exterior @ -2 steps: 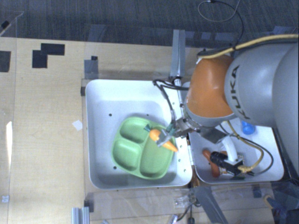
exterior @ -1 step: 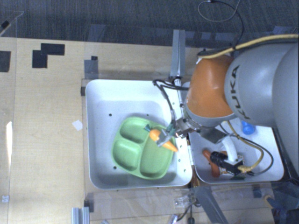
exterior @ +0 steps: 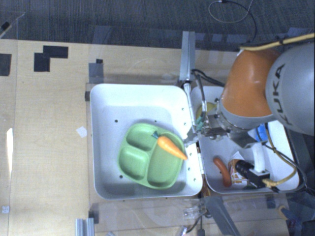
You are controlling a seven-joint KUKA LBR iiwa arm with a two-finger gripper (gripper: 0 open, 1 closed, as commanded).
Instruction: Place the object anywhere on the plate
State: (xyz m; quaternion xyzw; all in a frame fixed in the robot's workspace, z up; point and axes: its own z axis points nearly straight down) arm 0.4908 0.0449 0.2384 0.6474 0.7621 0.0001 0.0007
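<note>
Carrot [exterior: 171, 146] lies on the green plate [exterior: 135, 161]; I cannot tell my end effector's [exterior: 193, 134] state.

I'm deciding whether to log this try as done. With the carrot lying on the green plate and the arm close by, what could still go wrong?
1. The carrot lies at the right rim of the green plate, tip pointing past it; a nudge might roll it off.
2. The gripper sits near the wall between the bins, close to the carrot's tip, so pulling away could clip either.
</note>
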